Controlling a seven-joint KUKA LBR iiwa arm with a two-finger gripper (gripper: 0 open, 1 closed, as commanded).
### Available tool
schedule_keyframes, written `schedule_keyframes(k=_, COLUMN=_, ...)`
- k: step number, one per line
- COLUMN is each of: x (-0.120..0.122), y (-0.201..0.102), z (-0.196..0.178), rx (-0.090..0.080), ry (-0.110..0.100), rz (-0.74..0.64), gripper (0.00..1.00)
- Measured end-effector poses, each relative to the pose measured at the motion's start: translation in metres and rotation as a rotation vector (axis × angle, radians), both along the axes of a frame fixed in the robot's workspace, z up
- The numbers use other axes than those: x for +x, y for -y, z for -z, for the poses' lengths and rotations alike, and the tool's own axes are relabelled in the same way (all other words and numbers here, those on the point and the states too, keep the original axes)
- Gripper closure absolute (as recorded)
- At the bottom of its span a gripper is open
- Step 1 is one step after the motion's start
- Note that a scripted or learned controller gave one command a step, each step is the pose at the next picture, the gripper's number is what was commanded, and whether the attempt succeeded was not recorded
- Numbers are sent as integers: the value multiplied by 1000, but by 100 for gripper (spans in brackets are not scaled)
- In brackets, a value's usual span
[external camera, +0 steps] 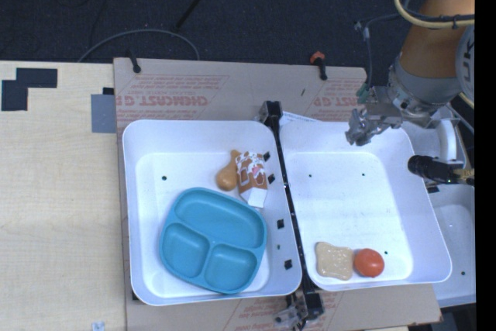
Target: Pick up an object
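No one object is named, so any of the loose items could serve. Nearest the arm's side are a red ball-like thing [369, 263] and a pale, toast-shaped piece [335, 260], lying just beside each other at the lower edge of the right bin [349, 190] — low in the frame, right of centre. In the left bin [143, 167] a blue divided plate [212, 239] fills the lower part, and a brown-and-white toy [245, 171] rests by the central divider, just above the plate's upper right rim.

The gripper [364, 128] hangs over the right bin's upper right corner, well apart from every item — probably a waiting or approach pose, since nothing lies under it. It is small and dark against the rim; I cannot tell how its jaws stand. The arm's upper part is cut off at the frame's right, and the toy's exact form is hard to make out.
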State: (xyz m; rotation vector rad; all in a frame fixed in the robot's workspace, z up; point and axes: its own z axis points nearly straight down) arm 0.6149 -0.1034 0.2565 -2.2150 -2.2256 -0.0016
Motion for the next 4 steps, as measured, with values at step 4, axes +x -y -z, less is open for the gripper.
schedule_keyframes(k=4, x=14, y=-209, z=18, rx=-1, ry=-1, rz=0, gripper=100)
